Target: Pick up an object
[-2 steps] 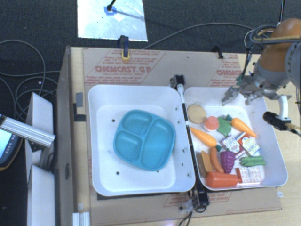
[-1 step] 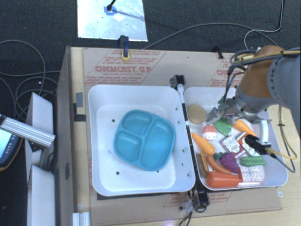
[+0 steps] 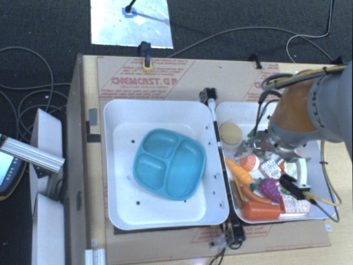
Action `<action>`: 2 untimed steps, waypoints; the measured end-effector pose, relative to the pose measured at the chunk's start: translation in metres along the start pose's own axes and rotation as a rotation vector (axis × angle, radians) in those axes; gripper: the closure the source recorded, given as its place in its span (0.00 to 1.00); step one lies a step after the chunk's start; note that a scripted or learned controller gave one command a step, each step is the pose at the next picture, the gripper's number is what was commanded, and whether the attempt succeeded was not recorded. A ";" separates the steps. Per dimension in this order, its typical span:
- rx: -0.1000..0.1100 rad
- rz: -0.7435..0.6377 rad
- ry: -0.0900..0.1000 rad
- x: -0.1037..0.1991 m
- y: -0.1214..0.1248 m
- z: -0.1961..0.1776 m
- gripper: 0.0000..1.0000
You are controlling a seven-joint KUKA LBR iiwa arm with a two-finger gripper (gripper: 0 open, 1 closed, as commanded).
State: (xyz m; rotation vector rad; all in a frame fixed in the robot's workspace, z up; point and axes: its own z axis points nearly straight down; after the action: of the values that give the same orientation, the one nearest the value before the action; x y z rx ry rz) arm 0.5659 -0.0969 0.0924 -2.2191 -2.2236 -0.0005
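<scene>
The right bin [image 3: 237, 112] holds a heap of toy food. A tan round piece [image 3: 230, 132] lies at its back left. An orange carrot [image 3: 238, 171] lies along the left side, with a small red and white piece [image 3: 250, 163] beside it. Purple grapes [image 3: 269, 188] sit near the front, above a red-orange block [image 3: 260, 210]. A white packet with red marks [image 3: 271, 167] lies in the middle. My gripper [image 3: 258, 144] hangs low over the bin's centre, just above the red and white piece and the packet. I see nothing held in it.
In the left bin [image 3: 118, 126] rests a blue divided plate [image 3: 169, 163]. A black clamp [image 3: 209, 96] sits on the divider between the bins. Cables [image 3: 309, 37] run across the floor behind the bench. The arm's grey and orange wrist [image 3: 300, 112] covers the right bin's back right.
</scene>
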 end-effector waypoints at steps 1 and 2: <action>-0.011 0.005 -0.009 0.009 -0.027 0.006 0.00; -0.002 0.001 -0.002 -0.026 0.014 0.008 0.00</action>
State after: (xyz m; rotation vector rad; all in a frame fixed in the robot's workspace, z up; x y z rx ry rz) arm 0.5799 -0.1225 0.0846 -2.2223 -2.2243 -0.0010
